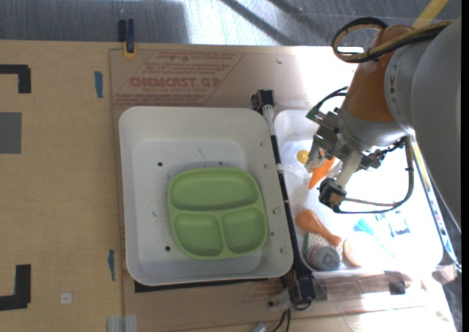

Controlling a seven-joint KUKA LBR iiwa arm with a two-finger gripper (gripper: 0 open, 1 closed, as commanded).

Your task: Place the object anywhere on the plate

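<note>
Carrot-shaped orange object point(321, 172): pinched between the fingers of the gripper point(327, 174), hanging tilted above the right bin point(418, 250), just right of the divider between bins.

Left to right:
- Left bin point(139, 176): white, shallow, holds the plate.
- Plate point(217, 212): green, three compartments, one long on the far side and two small on the near side; nothing lies on it. Well apart from the held object.
- Right bin: small yellow item point(302, 155) on the far side; orange drumstick-like piece point(316, 223), grey round item point(323, 256) and pale disc point(357, 251) on the near side.
- Arm point(388, 96): grey, orange band, cables looped beside the wrist.

Risks, as judged: the grip sits on a tapered body, so it may slip out during the leftward carry; a low carry may clip the raised rim between bins; an early release would land the object beside the plate.
</note>
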